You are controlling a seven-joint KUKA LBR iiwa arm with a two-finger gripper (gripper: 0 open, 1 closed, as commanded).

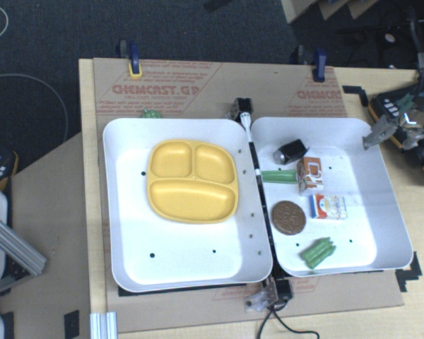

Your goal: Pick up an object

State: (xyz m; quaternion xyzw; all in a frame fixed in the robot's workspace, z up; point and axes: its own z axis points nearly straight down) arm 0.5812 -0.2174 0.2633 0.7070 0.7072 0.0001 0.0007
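I see the bench (56,189) with two white bins side by side. The left bin (127,246) carries a yellow divided plate (193,181), lying flat toward its upper middle. The right bin (381,224) holds the smaller pieces I could pick from. A round brown disc (288,217) sits near the bin's left wall. Below it, toward the near edge, lies a green ridged piece (317,252), tilted. A green stick (278,177) lies level against the left wall, its right end touching a small brown and white carton (310,174). Just under that carton is a flat white packet with red and blue print (328,207). A small black block (292,151) rests above the stick. The gripper (379,131) hangs at the right bin's upper right corner, over the rim; I cannot tell how it is set from here.
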